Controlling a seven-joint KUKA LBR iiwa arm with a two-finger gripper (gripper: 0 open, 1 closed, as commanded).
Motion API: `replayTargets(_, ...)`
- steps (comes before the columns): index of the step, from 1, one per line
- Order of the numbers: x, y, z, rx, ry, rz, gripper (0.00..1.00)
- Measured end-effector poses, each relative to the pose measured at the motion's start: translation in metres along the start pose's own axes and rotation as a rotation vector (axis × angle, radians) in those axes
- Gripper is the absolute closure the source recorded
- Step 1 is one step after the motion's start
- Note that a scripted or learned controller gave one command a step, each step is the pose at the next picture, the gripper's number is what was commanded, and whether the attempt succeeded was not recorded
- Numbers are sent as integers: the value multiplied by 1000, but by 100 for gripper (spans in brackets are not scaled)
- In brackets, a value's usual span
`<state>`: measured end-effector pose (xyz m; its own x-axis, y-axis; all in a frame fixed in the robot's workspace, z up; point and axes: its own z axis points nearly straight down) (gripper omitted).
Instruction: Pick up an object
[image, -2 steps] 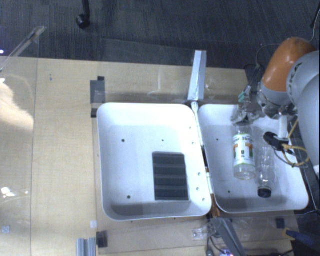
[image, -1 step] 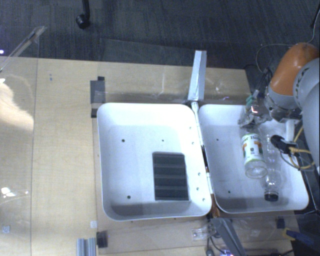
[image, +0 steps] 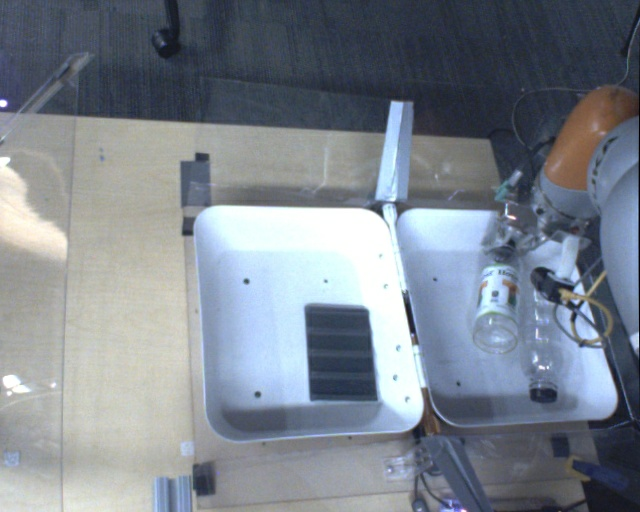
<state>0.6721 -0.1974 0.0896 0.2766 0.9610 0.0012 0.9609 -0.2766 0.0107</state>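
Over the right bin (image: 440, 385), the gripper (image: 512, 238) sits at the upper end of a clear bottle (image: 497, 305); whether it grips cannot be told. Both this and a second bottle (image: 541, 355) lie unlifted, so the pick remains to do

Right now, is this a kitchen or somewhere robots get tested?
Probably a robot test lab. A grey arm with loose cables reaches over two white bins set on a wooden bench. One bin holds clear bottles, the other a black ridged block.
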Motion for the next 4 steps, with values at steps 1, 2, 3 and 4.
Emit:
replayTargets(1, 9, -15, 0, -1, 0, 61, 100)
replayTargets(2, 52, -15, -110, 4, 0, -11, 100)
replayTargets(3, 71, -21, -177, 5, 1, -60, 100)
replayTargets(4, 51, -46, -204, 7, -1, 79, 100)
